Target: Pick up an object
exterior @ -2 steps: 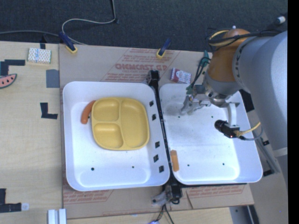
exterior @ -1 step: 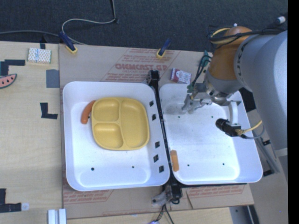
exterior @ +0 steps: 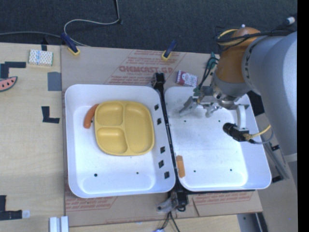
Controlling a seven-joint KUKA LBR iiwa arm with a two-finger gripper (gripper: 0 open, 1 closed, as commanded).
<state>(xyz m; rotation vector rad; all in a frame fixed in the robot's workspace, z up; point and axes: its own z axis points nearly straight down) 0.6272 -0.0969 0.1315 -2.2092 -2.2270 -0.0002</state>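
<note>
Starting at the far left, a small patterned block (exterior: pixel 40 57) is sitting on the bare wooden bench (exterior: pixel 29 144), with strips of dark tape near it. Moving in, the cardboard sheet (exterior: pixel 111 66) under the bins is showing red print, reading something like "CHEMCAST GP", though it is faint.

The left bin (exterior: pixel 116 178) is carrying a yellow divided plate (exterior: pixel 124 127) toward its upper half, and an orange sausage-shaped piece (exterior: pixel 89 116) is lying just beside the plate's left rim, perhaps touching it. The front half of that bin's floor is lying open.

At the divider, a second small orange piece (exterior: pixel 180 166) is resting against the left wall of the right bin (exterior: pixel 227 175), near its front. A small red-and-white packet (exterior: pixel 186 78) is lying on the cardboard behind this bin.

The gripper (exterior: pixel 200 108) is hovering over the right bin's upper part, fingers spread apart and grasping nothing, well apart from that orange piece.
</note>
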